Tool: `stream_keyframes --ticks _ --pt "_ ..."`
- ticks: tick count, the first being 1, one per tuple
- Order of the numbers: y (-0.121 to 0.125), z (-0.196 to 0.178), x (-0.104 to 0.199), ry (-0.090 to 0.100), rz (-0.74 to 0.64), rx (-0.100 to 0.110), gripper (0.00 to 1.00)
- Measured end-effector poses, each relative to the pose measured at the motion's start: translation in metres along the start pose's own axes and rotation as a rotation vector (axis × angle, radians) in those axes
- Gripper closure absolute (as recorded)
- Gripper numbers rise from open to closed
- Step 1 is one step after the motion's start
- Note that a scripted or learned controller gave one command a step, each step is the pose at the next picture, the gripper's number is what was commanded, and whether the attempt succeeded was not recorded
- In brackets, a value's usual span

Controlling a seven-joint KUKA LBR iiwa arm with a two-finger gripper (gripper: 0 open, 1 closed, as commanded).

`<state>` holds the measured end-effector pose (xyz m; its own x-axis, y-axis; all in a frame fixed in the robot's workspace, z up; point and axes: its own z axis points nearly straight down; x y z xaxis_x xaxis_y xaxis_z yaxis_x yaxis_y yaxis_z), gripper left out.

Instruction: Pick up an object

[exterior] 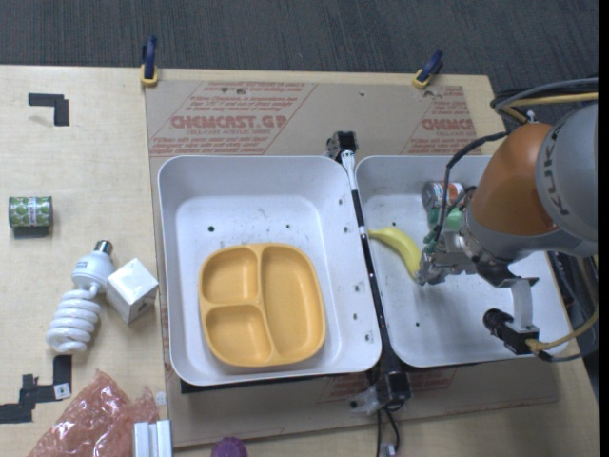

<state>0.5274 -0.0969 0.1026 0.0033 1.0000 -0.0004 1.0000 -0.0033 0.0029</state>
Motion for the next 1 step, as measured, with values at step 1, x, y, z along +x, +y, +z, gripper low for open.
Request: stream_keyframes --ticks 1 --pt "0.0 0.0 0.0 0.0 0.0 0.0 0.0"
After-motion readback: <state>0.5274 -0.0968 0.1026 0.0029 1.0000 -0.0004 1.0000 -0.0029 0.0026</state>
